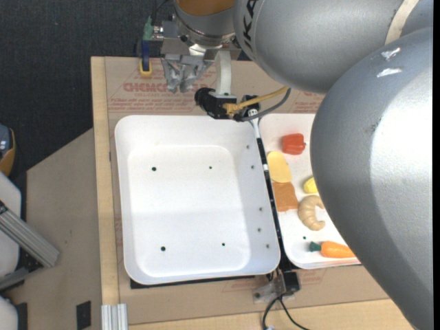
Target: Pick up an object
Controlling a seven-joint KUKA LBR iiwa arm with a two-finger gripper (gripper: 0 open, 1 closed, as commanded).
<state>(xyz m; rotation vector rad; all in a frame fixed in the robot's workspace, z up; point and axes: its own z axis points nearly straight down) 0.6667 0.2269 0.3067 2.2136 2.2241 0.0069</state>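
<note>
My gripper (181, 82) hangs over the brown bench just beyond the far rim of the left bin (137, 205), and I see nothing in it. The objects lie in the right bin (297, 258), partly hidden by the grey arm: a red pepper (293, 143), a pale yellow piece (278, 166), an orange-brown block (285, 196), a small yellow item (311, 184), a tan croissant (313, 213) and an orange carrot (337, 250). The gripper is well to the left of and behind all of them.
The big grey arm covers most of the right bin and the upper right of the view. A black fitting with cables (220, 105) sits at the far rim between the two bins. A blue and yellow part (146, 53) stands left of the gripper.
</note>
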